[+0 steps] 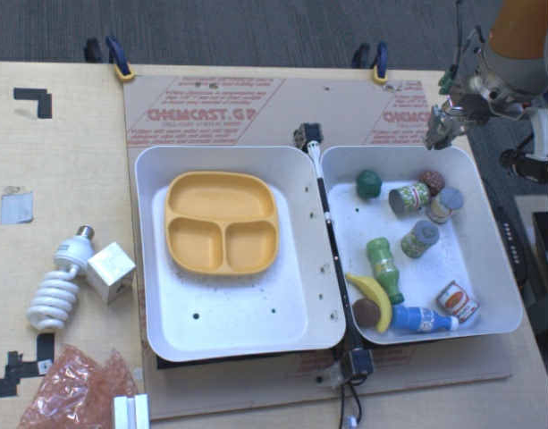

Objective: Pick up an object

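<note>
My gripper (pixel 440 129) hangs over the far right corner of the right bin (pixel 490 239), above its rim and apart from everything inside. In that bin lie a green ball (pixel 369 184), a tipped can (pixel 407 198), a dark red piece (pixel 432 182), two grey-blue jars (pixel 446 205) (pixel 421 238), a green bottle (pixel 383 267), a banana (pixel 373 297), a brown lump (pixel 366 312), a blue bottle (pixel 421 320) and a red-and-white can (pixel 457 301). Nearest the gripper are the dark red piece and the upper jar.
The left bin (pixel 157 311) holds a yellow divided plate (pixel 223 222). On the bench to the left lie a spiral light bulb (pixel 57 284), a white cube (pixel 111 271) and a pinkish crumpled bag (pixel 72 393). Clamps stand at the board's far edge.
</note>
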Controlling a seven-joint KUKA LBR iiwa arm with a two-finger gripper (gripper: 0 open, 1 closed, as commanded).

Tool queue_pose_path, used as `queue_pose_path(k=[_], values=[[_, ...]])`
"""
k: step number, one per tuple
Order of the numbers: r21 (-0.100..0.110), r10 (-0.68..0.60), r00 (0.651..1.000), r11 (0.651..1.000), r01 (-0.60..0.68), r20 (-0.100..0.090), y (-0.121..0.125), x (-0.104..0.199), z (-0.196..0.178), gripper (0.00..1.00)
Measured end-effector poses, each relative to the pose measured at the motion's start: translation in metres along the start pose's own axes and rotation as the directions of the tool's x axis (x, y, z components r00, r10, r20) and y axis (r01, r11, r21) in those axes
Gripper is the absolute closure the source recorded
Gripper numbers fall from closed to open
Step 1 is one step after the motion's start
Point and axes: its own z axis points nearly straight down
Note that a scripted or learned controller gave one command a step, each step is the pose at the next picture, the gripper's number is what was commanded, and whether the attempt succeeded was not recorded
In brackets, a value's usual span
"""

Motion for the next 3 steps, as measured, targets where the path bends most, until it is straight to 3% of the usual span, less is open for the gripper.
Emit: queue_pose_path(k=[1,2,3], values=[[0.000,0.000,1.000,1.000,0.000,0.000,0.000,0.000,0.000,0.00],[0.001,0.003,1.000,1.000,-0.003,-0.001,-0.085,-0.043,0.172,0.00],[-0.002,0.004,1.000,1.000,-0.004,0.001,-0.084,-0.044,0.161,1.00]])
